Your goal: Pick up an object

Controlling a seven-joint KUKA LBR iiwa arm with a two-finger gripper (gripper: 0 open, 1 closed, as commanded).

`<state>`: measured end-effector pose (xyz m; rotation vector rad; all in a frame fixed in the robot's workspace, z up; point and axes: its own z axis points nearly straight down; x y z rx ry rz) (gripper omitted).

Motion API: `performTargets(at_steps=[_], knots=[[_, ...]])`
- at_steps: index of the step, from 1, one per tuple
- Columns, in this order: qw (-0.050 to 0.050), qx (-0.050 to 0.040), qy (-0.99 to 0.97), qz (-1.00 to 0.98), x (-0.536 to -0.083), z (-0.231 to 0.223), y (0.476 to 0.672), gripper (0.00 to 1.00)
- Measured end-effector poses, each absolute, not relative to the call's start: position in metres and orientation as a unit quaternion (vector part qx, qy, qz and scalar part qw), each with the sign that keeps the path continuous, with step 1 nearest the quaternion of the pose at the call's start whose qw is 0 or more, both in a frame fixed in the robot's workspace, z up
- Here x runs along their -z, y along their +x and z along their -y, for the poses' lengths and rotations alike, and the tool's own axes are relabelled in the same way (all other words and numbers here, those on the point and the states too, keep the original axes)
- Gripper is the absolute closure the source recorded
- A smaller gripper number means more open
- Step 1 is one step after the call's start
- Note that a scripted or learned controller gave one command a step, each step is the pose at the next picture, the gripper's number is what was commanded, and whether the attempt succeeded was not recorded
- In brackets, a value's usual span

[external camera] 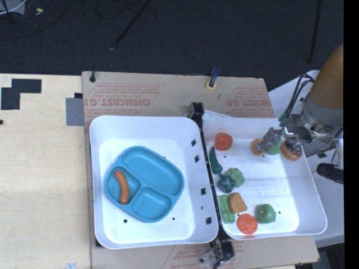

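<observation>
My gripper (279, 140) hangs low over the far right part of the right bin (305, 175). Just beneath it lies a small green object (274, 145), with an orange piece (259, 146) on its left and another orange piece (292, 151) on its right. Parts of these are hidden by the gripper, and I cannot make out whether any of them is held. Further left in the same bin sits a red tomato (224, 141).
The right bin also holds a dark green vegetable (215, 159), broccoli (234, 176), a tan bread piece (238, 202), a second red tomato (247, 223) and a green fruit (266, 213). In the left bin (101, 144), a blue divided plate (147, 184) carries a sausage (121, 185).
</observation>
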<state>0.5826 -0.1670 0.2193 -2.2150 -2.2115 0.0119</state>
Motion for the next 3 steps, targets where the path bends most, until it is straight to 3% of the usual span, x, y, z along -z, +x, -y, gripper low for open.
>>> performTargets(at_steps=[1,3], knots=[[0.001,-0.0005,-0.707,0.707,-0.226,0.167,0.585,0.00],[0.003,-0.0015,-0.706,0.709,-0.116,0.158,0.590,0.00]])
